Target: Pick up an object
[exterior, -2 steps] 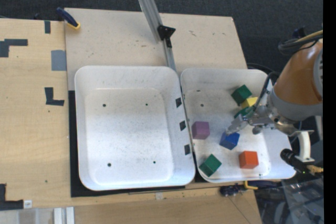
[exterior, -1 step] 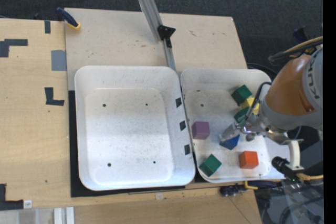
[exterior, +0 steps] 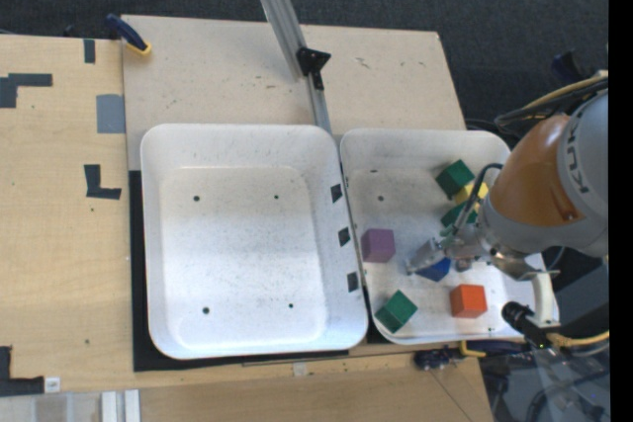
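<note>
In the right shallow white bin (exterior: 396, 148), the gripper (exterior: 438, 255) hangs low over a small blue block (exterior: 434, 269), perhaps touching it; its opening I cannot tell. A purple cube (exterior: 378, 244) sits just beside.

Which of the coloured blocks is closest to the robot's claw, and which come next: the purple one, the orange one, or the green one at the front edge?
From the gripper:
1. Orange block, just below it toward the front.
2. Purple block, to its left; nearly tied with orange.
3. Green block, front-left corner.

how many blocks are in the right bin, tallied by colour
green: 2, one at the top, one at the bottom
purple: 1
orange: 1
blue: 1, partly hidden under the claw
total: 5
</note>
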`<action>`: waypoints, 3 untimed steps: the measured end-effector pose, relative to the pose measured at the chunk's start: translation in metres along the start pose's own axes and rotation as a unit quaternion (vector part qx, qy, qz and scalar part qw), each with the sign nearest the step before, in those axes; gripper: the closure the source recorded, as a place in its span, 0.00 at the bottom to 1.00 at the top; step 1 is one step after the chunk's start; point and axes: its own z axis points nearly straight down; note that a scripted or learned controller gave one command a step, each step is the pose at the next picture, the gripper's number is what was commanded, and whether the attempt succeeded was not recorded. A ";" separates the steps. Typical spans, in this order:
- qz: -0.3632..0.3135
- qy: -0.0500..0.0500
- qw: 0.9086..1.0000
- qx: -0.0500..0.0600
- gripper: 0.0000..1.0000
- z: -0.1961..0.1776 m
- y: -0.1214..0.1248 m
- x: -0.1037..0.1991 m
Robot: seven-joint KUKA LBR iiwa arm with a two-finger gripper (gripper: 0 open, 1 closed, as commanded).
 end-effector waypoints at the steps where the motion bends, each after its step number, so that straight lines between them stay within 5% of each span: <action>1: 0.000 0.000 1.000 0.000 1.00 -0.010 0.000 0.001; 3: -0.001 -0.002 1.000 -0.004 1.00 -0.112 -0.002 0.009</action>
